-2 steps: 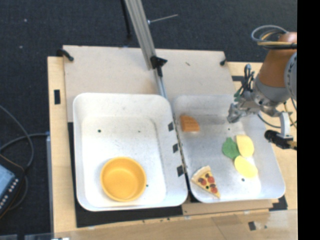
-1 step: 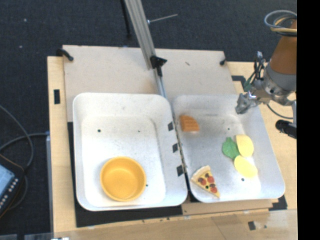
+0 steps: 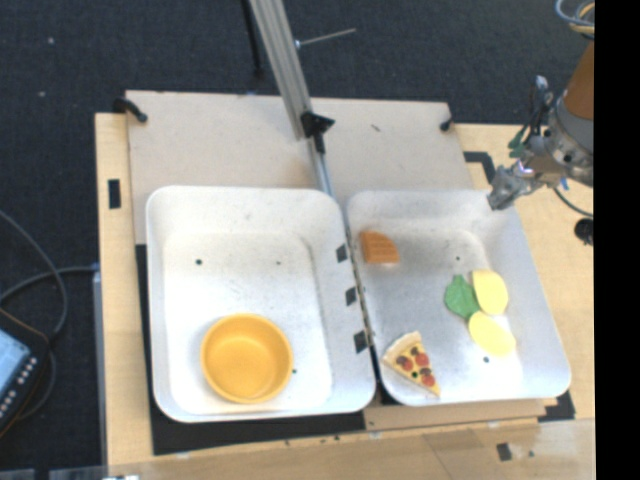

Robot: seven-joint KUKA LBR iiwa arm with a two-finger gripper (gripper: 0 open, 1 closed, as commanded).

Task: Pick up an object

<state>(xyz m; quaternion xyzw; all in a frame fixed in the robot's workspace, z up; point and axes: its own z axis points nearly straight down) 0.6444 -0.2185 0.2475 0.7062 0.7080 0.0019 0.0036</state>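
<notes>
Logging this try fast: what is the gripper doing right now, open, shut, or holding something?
Gripper: cannot be told; it sits above the far right corner of the right bin, with nothing seen in it.

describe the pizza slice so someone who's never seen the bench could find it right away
Start at the right-hand white bin of the two and go to its front-left corner, beside the divider between the bins. The pizza slice lies flat there: a small tan wedge with red dots. Its neighbours, two yellow ovals and a green piece, are plain-coloured and sit further right.
</notes>
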